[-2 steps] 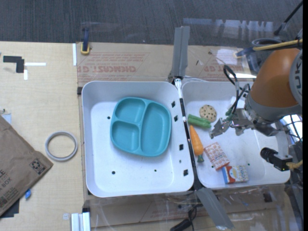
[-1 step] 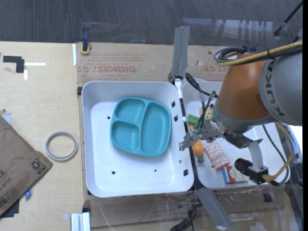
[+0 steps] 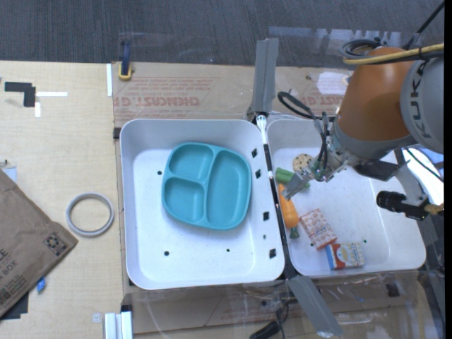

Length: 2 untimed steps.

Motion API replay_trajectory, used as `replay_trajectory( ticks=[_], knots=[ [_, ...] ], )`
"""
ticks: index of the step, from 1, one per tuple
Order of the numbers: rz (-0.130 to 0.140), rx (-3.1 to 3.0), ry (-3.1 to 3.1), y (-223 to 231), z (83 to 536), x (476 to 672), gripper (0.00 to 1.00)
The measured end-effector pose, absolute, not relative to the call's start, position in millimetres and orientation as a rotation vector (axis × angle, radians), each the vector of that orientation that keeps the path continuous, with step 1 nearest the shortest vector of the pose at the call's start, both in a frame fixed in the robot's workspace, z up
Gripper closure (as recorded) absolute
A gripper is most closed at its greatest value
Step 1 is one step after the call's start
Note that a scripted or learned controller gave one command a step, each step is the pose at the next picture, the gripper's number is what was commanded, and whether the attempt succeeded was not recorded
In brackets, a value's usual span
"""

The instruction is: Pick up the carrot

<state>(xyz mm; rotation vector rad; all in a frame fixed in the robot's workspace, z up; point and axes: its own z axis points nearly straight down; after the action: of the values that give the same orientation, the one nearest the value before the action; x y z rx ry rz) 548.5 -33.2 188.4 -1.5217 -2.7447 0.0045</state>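
Camera view has the carrot [image 3: 288, 210] lying against the left wall of the right bin [image 3: 395, 256], green top at the far end. The gripper [image 3: 300, 184] hangs right over that leafy end; can't tell how open it is. I'd say grab the orange body, not the greens, keeping off the bin wall. Readable text: "KUKA" on the arm [image 3: 385, 104]. The snack packet [image 3: 317, 229] print is too small.
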Motion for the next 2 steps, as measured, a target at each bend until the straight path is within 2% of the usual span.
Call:
replay_trajectory(
  ticks=[1,2],
  knots=[
    [0.005,-1.409,-2.802,-14.0,188.6,482.7,0.00],
    [0.004,-1.053,-2.956,5.7,188.3,510.6,0.00]
  ],
)
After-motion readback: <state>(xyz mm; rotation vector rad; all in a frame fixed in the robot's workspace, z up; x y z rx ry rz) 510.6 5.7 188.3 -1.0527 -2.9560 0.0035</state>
